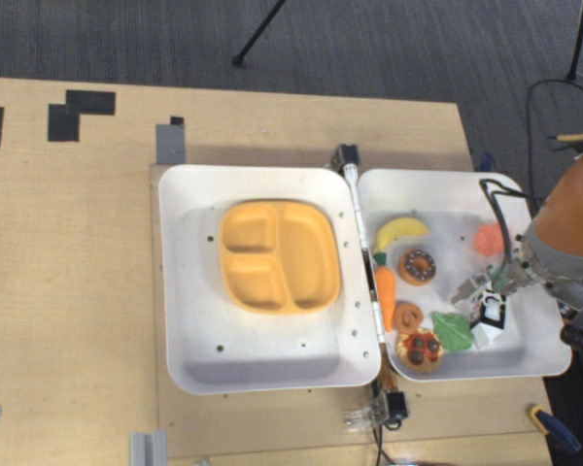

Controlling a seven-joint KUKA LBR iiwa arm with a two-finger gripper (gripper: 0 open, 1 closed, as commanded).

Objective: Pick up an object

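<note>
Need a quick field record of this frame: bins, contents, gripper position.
left bin: holds a yellow divided plate
right bin: toy foods
right bin contents: banana, chocolate donut, carrot, pink piece, green leaf, tart with berries, small orange round piece
gripper: low over the right bin's right half, beside the green leaf
held: nothing seen between the fingers
</note>
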